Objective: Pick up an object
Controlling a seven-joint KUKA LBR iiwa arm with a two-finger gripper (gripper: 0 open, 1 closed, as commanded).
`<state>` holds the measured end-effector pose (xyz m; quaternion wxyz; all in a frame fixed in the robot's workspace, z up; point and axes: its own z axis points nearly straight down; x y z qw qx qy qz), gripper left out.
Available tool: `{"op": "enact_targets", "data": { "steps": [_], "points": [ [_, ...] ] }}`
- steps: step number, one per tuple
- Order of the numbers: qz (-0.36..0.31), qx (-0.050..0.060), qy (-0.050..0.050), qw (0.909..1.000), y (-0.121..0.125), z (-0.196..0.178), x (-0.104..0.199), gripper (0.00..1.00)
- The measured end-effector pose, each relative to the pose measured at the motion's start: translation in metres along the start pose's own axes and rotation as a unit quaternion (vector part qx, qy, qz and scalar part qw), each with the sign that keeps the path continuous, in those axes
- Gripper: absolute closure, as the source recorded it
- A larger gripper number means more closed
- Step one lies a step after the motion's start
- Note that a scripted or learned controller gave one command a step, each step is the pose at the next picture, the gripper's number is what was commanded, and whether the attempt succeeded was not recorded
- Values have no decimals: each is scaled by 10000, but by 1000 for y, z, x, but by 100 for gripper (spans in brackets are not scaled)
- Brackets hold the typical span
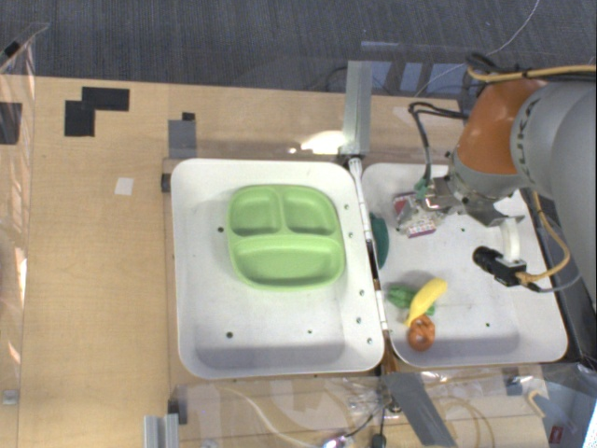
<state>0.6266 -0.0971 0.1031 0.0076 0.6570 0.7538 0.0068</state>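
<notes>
Two shallow white bins sit side by side on the wooden bench [84,278], filling the middle and right of the frame. The left bin [201,250] carries a green divided plate [284,235] with three compartments, lying flat near the bin's centre. The right bin [485,329] holds the loose objects: a yellow banana [426,299] lies tilted in the lower left part of that bin, a small green piece [399,296] touches its left end, and a round orange-brown fruit [421,333] sits just below the banana's lower end, close to the bin's bottom wall. A dark green object [379,237] rests against the wall between the two bins (partly hidden by that wall). The grey arm [555,129] with its orange band [490,129] comes in from the upper right of the frame, and the gripper [417,213] hangs over the upper left part of the right bin, pointing toward the left. Whether it is open or closed cannot be told here, since its tip is a small cluster of grey and pink detail. The banana lies below the gripper in the frame, slightly to its right and apart from it, with bare bin floor between them; the orange-brown fruit is farther down still.
</notes>
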Motion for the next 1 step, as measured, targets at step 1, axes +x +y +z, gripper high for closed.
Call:
{"op": "enact_targets", "data": {
  "steps": [1],
  "points": [
    [-47,68,15,10000,0,-84,93,100]
  ]
}}
